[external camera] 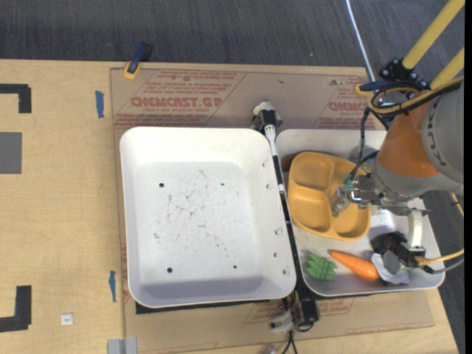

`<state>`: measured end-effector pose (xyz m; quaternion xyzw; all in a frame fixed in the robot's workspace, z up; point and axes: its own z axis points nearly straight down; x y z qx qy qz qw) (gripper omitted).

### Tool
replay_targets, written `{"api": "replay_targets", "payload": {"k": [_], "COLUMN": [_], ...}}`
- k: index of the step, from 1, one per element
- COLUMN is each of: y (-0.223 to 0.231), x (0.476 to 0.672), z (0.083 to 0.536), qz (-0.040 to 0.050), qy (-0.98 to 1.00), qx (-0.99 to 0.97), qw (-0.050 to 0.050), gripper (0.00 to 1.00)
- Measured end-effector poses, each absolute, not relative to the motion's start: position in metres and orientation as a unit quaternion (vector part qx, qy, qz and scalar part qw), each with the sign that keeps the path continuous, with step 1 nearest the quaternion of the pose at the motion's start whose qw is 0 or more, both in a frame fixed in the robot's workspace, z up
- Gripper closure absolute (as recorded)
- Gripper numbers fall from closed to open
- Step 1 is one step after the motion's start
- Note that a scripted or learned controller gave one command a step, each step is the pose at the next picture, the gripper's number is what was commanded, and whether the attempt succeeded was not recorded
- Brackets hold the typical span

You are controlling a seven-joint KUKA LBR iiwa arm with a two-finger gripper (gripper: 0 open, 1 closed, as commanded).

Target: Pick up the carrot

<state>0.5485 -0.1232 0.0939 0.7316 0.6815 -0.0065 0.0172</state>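
Carrot point(354, 265) is not in the grasp. It lies loose on the floor of the right bin point(354, 288), apart from the gripper point(345, 197).

Gripper: positioned over the right-hand compartment of a yellow divided dish point(313, 190), low above it. Whether it is set wide or narrow cannot be told from this angle, and nothing can be seen held in it. Contact with the dish cannot be confirmed.

Arm: grey, with the orange band point(408, 150) directly above the wrist. It enters from the right side of the view and crosses the far right part of the right bin.

Yellow dish: two compartments, sitting in the far half of the right bin, near its left wall.

Carrot: on the near side of the dish, close to the bin's near wall. It lies at a slant, with the narrow tip pointing left and the thicker end to the right.

Green ridged item point(320, 266): just beside the carrot's tip, on its left. Contact between the two cannot be told.

Left bin point(199, 212): white, alongside the right bin, with faint scuff marks on its floor.

Both bins rest on a brown sheet with red lettering point(177, 100).
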Motion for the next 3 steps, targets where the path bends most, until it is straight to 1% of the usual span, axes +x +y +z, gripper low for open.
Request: {"api": "replay_targets", "payload": {"k": [1, 2, 3], "y": [-0.121, -0.115, -0.13], "x": [0.552, 0.582, 0.577], "z": [0.094, 0.092, 0.1], "qz": [-0.0016, -0.0046, -0.015], "qy": [0.661, 0.582, 0.578], "qx": [0.75, 0.813, 0.816], "qw": [0.022, 0.016, 0.026], "gripper": [0.0, 0.0, 1.0]}}
